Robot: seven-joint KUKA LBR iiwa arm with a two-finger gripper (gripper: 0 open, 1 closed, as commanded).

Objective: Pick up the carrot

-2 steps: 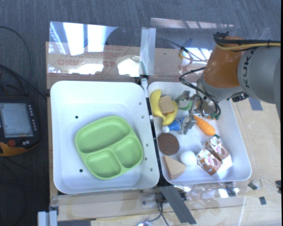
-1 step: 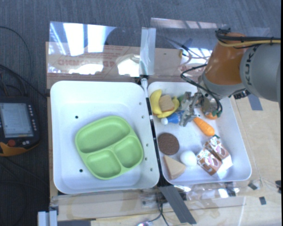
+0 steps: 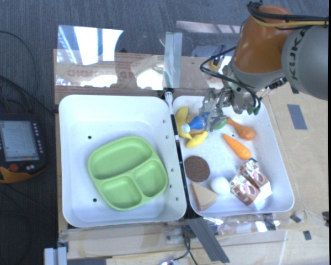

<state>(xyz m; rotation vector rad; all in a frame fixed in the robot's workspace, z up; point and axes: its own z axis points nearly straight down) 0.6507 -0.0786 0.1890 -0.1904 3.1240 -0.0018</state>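
Two carrots are lying in the right bin point(image 3: 281, 164): one carrot point(image 3: 236, 146) near the middle, slanting, and a second carrot point(image 3: 242, 130) just above it, nearer the back wall. The gripper point(image 3: 216, 115) is hanging over the bin's back left part, above the banana point(image 3: 183, 127) and a small blue toy point(image 3: 197, 123), left of both carrots. Whether it is wide or narrow, I cannot tell; nothing orange is sitting in it. To do this well, it is probably needing to shift right, turn across a carrot's width, and drop over the thick middle, keeping off the cookie point(image 3: 197, 168) and the bin's wall.
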